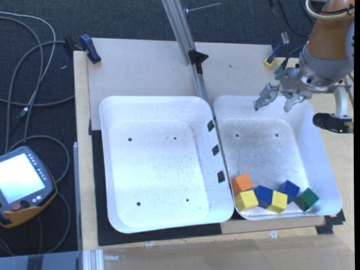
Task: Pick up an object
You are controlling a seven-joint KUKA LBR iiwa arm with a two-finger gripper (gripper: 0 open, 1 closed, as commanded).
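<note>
Several small cubes lie bunched along the near edge of the right bin (315, 151): an orange cube (243, 182), a yellow cube (246, 199), a blue cube (264, 195), a second yellow cube (277, 201), another blue cube (290, 189) and a green cube (307, 199). My gripper (277, 101) hangs over the far rim of the right bin, well away from the cubes. It is open, with nothing between its two fingers.
The left bin (112, 145) sits beside the right one, with black clips along the shared wall (215, 149). A slanted metal rail (181, 27) crosses the board behind the bins. A teach pendant (22, 187) and cables lie on the floor at left.
</note>
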